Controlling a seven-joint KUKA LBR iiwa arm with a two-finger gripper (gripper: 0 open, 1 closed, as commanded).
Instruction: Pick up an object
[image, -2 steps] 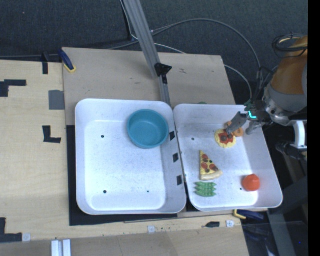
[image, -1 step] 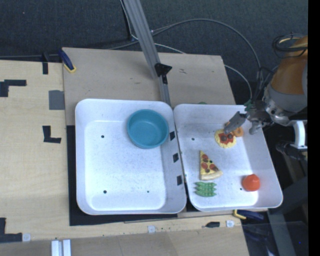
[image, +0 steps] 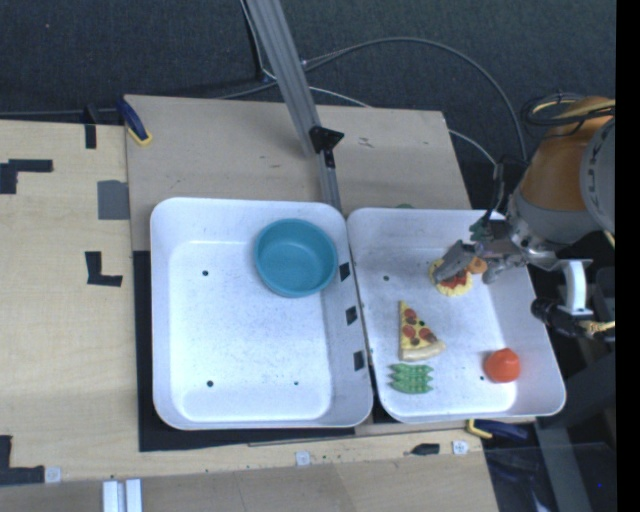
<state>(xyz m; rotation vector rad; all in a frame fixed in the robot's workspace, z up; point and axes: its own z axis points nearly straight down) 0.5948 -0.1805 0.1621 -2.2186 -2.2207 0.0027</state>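
Sitting in the left bin (image: 190, 340), near its back right corner, is a blue bowl (image: 295, 257). In the right bin (image: 530, 400) lie a pizza slice (image: 417, 333), a green pea pod (image: 411, 377) just in front of it, and an orange-red ball (image: 502, 365) near the front right. At the bin's back, the tool (image: 462, 264) is down at a small yellow-and-red toy (image: 453, 281), touching it; whether it grips cannot be told.

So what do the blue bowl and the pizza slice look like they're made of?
Blue bowl: probably moulded plastic, one even matte colour with a smooth rounded rim. Pizza slice: apparently a toy, plastic or rubber, with flat painted-looking toppings; the view is too coarse to say which.
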